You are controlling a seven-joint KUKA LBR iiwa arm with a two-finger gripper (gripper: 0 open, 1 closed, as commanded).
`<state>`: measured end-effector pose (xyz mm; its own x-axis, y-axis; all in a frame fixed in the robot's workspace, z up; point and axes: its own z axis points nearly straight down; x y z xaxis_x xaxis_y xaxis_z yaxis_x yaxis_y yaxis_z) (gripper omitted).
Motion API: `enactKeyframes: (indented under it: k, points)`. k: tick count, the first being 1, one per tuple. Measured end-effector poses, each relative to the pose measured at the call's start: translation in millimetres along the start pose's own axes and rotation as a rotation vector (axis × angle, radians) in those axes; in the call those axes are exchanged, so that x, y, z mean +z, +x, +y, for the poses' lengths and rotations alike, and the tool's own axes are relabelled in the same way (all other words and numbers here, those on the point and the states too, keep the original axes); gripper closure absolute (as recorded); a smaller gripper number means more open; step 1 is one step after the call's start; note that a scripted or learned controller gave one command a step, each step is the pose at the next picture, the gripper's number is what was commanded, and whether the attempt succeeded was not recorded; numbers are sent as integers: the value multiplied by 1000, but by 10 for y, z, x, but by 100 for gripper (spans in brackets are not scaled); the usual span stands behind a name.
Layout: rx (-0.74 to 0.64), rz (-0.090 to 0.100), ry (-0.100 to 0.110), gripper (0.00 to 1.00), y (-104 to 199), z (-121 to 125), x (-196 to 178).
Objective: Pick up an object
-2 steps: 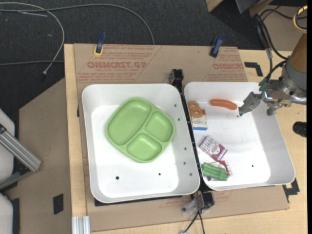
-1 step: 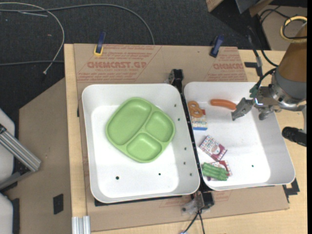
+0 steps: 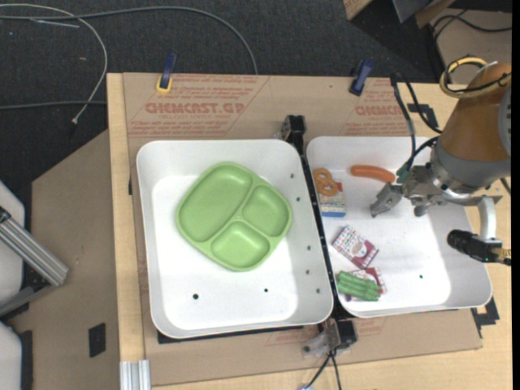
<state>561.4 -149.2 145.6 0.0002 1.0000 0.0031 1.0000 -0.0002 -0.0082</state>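
- The fingers [image 3: 380,207] are spread apart with nothing between them, their dark tips over the white floor of the right bin [image 3: 422,287]
- The gripper [image 3: 400,203] hangs from a grey wrist beneath the orange band of the arm [image 3: 478,124], which comes in over the right bin's far right rim
- An orange carrot-shaped object [image 3: 372,171] lies just beyond the gripper, toward the right bin's back wall, close to the fingers but apart from them
- A small packet with an orange pretzel picture and a blue lower edge [image 3: 329,192] lies to the left of the gripper, close against the right bin's left wall
- A pink and white patterned packet [image 3: 355,246] lies tilted in the right bin's middle, nearer the front than the gripper and well clear of it
- A green ridged object [image 3: 358,286] rests just in front of the pink packet, near the right bin's front left corner
- The left bin [image 3: 175,295] sits beside the right bin, rims nearly touching, and carries a light green divided plate [image 3: 234,215] with three compartments, turned at a slant
- Both bins rest on a brown cardboard sheet covering the desk [image 3: 122,242], with two blue clamps [image 3: 167,70] at its far edge and a black clip [image 3: 293,127] between the bins' back corners
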Motion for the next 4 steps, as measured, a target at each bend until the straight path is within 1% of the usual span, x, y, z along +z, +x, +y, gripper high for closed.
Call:
enactKeyframes:
  k: [1,2,3,4]
  points:
    - [1,-1,-2,0,-73,26,468]
    - [1,-2,-9,100,-72,43,324]
    - [-1,-5,-15,100,-91,26,-319]
    - [-2,-5,-15,100,-57,-12,-778]
